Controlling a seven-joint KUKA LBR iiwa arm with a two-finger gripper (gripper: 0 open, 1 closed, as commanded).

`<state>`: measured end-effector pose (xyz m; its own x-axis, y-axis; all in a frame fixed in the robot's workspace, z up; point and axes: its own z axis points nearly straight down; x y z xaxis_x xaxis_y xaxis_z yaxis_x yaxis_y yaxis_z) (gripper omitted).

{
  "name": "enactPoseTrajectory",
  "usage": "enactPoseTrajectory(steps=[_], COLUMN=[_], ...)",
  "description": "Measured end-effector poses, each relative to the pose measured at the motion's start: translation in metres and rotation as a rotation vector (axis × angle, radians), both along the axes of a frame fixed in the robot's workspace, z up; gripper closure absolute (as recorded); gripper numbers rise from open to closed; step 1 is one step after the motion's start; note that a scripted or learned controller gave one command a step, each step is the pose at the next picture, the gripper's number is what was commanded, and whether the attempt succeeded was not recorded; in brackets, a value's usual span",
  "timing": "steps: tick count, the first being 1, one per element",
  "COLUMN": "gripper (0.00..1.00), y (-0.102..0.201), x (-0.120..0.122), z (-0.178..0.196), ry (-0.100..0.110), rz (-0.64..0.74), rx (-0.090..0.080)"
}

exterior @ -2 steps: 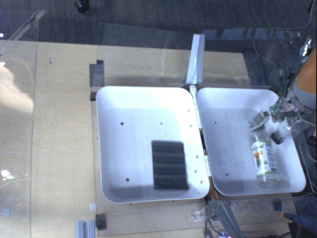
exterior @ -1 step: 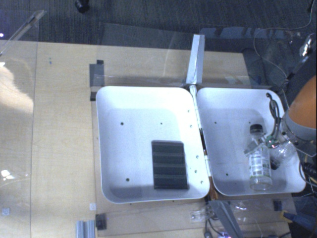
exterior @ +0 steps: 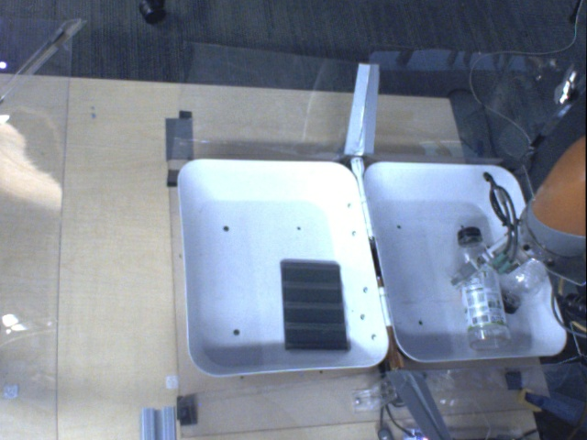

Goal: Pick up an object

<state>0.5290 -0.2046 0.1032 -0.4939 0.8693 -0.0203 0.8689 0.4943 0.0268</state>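
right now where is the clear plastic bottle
The clear plastic bottle lies in the right white bin, near its right wall, black cap pointing to the far side, beside the arm's end effector.

We see a clear, glossy plastic bottle (exterior: 481, 291), a matt black ribbed block (exterior: 314, 305), smooth white plastic bins (exterior: 266, 191), and a pale wood bench (exterior: 110, 273).

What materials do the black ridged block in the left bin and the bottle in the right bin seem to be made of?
The black ridged block looks like matte rubber or foam: dull, no glare, soft-edged ribs. Hard plastic is also possible. The bottle seems clear, glossy plastic: the white bin shows through it, with bright highlights and a dark cap. Glass cannot be excluded.
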Motion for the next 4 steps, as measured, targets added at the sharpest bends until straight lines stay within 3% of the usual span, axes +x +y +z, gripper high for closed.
enactPoseTrajectory(steps=[3,4], gripper=[0.00,0.00], y=[0.001,0.002], x=[0.009,0.032], z=[-0.001,0.001], ry=[0.001,0.016], rz=[0.084,0.213], rx=[-0.002,-0.001])
